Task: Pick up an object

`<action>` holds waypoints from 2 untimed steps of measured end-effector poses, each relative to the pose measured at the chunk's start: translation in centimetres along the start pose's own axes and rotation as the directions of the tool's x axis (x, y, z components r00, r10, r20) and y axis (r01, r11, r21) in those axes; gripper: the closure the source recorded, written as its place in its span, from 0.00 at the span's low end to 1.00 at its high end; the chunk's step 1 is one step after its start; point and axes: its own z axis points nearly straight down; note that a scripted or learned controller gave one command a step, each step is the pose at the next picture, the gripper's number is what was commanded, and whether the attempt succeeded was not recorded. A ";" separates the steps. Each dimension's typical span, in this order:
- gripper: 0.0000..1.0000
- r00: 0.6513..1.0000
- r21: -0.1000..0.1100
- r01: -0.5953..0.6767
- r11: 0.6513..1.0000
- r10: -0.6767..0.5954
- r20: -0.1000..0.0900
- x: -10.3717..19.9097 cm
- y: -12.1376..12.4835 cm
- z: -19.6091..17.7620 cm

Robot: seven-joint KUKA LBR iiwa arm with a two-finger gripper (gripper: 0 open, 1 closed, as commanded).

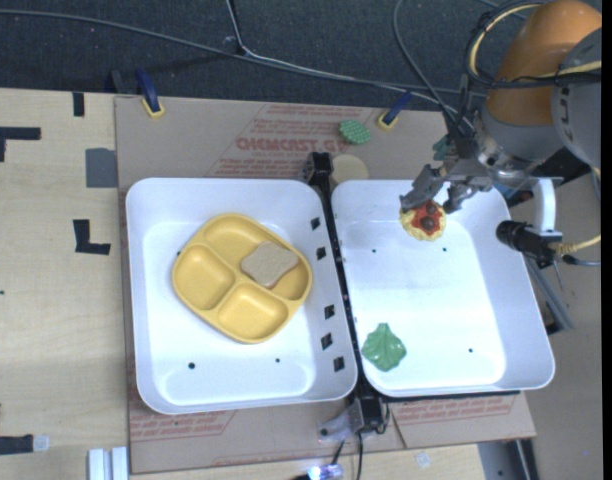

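The small red-and-yellow toy [425,224] sits directly beneath the gripper [427,199] at the right bin's [506,368] far edge; whether the jaws are apart or clamped I cannot tell. It looks light and soft, best pinched across its middle. A green piece [383,348] lies nearer, well apart

The arm [561,88] is grey, with a rounded orange band [544,48] above the wrist. Dark cables loop around that band and run down its side. The wrist narrows to a cluttered dark metal gripper [433,196], perhaps with small teal fittings. A black cylindrical part [521,236] juts out beside it.
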 end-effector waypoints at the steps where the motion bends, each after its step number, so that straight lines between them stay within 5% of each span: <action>1: 1.00 1.000 0.005 0.003 1.000 -0.003 -0.001 5.0 -0.5 0.7; 2: 1.00 1.000 0.006 0.005 1.000 -0.005 -0.002 10.7 -1.6 1.7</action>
